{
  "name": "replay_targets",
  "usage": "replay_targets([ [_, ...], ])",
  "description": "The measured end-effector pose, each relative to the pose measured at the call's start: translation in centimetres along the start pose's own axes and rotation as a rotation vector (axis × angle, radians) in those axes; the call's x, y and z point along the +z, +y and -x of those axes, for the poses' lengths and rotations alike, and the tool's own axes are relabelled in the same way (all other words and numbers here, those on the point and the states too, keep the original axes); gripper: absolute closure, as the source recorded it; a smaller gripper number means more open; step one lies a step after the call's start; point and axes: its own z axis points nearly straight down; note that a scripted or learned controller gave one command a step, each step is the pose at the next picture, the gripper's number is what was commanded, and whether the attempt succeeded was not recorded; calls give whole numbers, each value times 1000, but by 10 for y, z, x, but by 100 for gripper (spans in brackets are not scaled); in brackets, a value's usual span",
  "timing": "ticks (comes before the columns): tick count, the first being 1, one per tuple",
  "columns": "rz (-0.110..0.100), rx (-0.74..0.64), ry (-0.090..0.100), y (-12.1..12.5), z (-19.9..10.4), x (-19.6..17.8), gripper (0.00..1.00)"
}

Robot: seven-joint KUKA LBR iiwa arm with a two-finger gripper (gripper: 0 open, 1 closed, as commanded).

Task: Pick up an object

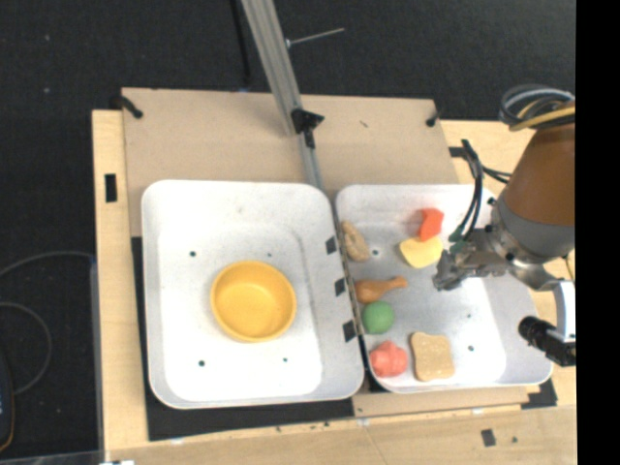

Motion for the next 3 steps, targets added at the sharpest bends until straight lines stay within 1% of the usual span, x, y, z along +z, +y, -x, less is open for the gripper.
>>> replay_targets([
  [1,-1,-3,1,28,-45,-10,100],
  [2,-2,-3,2,51,-91,-10,100],
  [3,-1,-3,2,86,-135,-19,100],
])
